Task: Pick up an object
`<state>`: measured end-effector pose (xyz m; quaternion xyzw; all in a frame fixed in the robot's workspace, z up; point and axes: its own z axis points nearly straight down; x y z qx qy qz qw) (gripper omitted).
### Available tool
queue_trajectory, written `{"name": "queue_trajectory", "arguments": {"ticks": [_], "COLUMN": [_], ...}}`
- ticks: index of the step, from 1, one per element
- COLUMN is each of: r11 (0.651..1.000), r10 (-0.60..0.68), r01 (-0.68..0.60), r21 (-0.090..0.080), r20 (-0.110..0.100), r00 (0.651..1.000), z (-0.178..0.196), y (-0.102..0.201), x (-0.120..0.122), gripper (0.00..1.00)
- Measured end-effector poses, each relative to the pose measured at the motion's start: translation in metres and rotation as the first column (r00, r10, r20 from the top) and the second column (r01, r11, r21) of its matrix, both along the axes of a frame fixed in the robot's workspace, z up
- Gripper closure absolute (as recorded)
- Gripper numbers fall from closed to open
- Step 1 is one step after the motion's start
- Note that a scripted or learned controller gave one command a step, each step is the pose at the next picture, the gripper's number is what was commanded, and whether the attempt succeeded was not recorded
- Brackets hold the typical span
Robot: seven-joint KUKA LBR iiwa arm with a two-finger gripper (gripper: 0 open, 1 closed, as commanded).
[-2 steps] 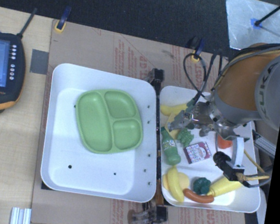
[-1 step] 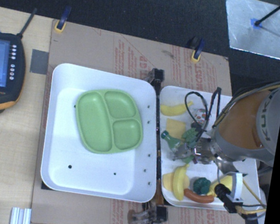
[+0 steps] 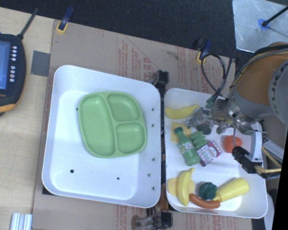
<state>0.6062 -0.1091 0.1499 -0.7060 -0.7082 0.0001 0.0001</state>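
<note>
Here your pincer sits low in the right bin, among the toys at its far end, likely lowered to try for one; whether it is released or clenched you cannot tell. Just beside it lie a yellow banana and a green bottle; nearer you are a second banana, a sausage. The left bin carries a green divided plate.

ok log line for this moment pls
arm: over right bin | hand: low near green bottle, grip unclear | left bin: green plate | lifted: nothing seen
</note>
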Motion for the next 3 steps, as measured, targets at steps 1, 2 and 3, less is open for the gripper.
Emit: {"name": "queue_trajectory", "arguments": {"ticks": [1,2,3], "r11": [1.000,1.000,1.000], "r10": [0.001,0.000,0.006], "r01": [-0.001,0.000,-0.006], "r21": [0.001,0.000,-0.001], "r20": [-0.006,0.000,-0.001], "r00": [1.000,1.000,1.000], "z": [-0.059,-0.058,-0.047], "y": [-0.026,-0.053,-0.052], "x": [0.049,0.050,0.051], "gripper": [0.00,0.00,1.00]}}
